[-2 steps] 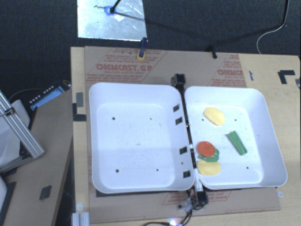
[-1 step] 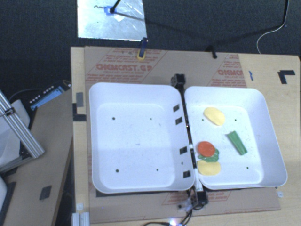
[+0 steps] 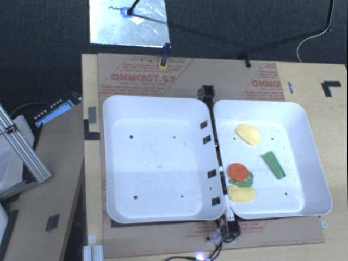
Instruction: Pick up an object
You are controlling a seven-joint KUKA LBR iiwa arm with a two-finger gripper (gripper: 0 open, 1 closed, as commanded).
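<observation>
The right bin (image 3: pixel 304 140) holds several small objects. A pale yellow oval piece (image 3: pixel 248 134) lies toward its back. A green stick-shaped piece (image 3: pixel 274 164) lies at a slant near the middle. Close to the bin's left wall sits a red round piece (image 3: pixel 238 171) on a dark green piece (image 3: pixel 246 180), and a yellow oval piece (image 3: pixel 241 194) lies just in front of them.
The left bin (image 3: pixel 157 159) stands beside the right one, joined by a black hinge strip (image 3: pixel 215 156). Both rest on a cardboard-covered bench (image 3: pixel 141 78). A shiny metal sheet (image 3: pixel 129 15) lies beyond the bench, and an aluminium frame (image 3: pixel 22 151) stands at the left.
</observation>
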